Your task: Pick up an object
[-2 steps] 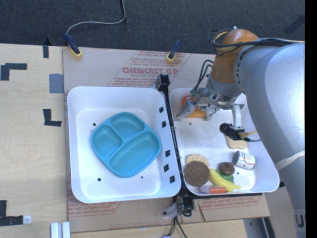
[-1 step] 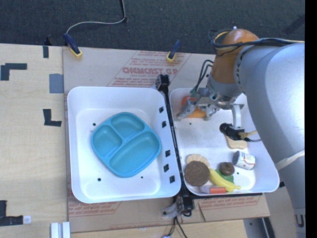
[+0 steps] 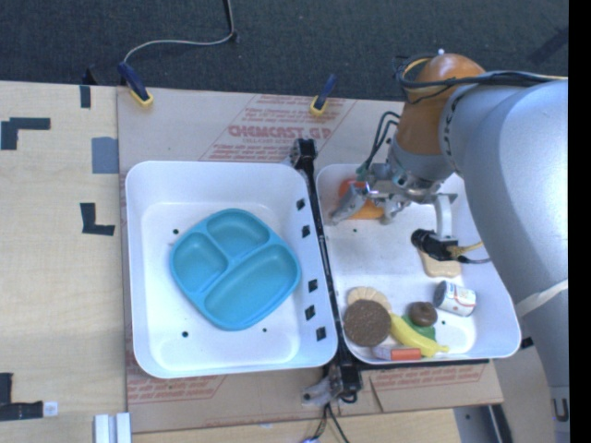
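Hovering low in the right bin's far-left corner, the end effector is seen directly over an orange object; whether anything is gripped cannot be told. Other items are clustered well apart, toward the near edge.

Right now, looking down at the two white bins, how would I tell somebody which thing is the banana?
Start at the right bin, the one the arm reaches into, and go to its near edge where small items are clustered. The banana lies there at a slant, between the large brown cookie and the small chocolate donut. It is the one long, curved, yellow piece among round brown ones.
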`<state>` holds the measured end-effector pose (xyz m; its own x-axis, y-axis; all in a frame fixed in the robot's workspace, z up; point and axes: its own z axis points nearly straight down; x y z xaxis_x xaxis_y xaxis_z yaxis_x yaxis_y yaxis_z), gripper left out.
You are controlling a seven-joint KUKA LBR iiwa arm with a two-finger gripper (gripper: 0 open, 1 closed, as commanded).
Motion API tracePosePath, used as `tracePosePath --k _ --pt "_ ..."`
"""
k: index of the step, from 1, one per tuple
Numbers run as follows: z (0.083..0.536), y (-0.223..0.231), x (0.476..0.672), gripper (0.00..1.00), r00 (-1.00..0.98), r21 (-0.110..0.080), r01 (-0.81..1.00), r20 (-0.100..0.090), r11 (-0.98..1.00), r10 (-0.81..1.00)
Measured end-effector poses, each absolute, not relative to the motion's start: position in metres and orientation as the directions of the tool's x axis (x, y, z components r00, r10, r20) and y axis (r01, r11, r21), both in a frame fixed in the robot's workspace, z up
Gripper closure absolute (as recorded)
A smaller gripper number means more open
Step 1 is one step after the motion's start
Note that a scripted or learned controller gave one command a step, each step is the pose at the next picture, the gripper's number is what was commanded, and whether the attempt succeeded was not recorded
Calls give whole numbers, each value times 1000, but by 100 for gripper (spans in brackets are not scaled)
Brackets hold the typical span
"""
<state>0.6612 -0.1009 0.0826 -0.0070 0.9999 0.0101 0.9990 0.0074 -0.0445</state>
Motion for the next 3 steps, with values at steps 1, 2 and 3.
tracePosePath --k 1,2,3 --pt "83 -100 661 0 -5 -44 999 7 6 1000" --pt "83 -100 661 0 -6 -44 999 8 7 1000" --pt "83 -98 661 0 -3 -42 999 2 3 1000"
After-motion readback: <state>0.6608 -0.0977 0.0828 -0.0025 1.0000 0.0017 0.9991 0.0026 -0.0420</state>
